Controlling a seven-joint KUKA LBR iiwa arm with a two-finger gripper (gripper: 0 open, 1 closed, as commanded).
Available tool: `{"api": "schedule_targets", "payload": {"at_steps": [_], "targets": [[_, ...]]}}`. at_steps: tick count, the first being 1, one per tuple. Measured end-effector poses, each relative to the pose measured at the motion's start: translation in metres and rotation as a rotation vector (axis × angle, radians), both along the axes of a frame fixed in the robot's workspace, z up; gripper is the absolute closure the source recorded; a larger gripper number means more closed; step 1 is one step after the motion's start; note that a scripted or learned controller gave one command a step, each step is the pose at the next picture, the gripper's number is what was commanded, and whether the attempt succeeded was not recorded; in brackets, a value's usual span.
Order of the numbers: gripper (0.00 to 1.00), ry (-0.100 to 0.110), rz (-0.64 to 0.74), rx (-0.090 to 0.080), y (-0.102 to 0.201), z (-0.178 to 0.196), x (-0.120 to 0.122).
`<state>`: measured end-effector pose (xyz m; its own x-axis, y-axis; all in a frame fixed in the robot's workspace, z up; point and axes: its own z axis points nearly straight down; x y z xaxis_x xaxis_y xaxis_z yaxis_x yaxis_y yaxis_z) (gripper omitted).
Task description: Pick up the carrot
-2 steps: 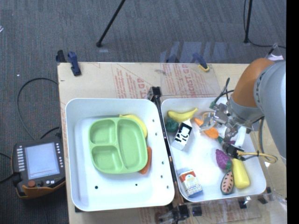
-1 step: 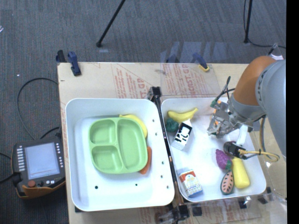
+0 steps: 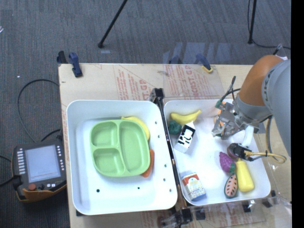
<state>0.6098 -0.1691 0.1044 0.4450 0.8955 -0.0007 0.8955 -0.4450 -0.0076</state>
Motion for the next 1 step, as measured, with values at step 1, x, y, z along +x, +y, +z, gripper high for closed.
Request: {"api": "schedule_targets", "payload": {"at_steps": [1], "targets": [[1.0,-0.001,-0.842,-0.003,0.0583,0.0707,0.0347]]}}
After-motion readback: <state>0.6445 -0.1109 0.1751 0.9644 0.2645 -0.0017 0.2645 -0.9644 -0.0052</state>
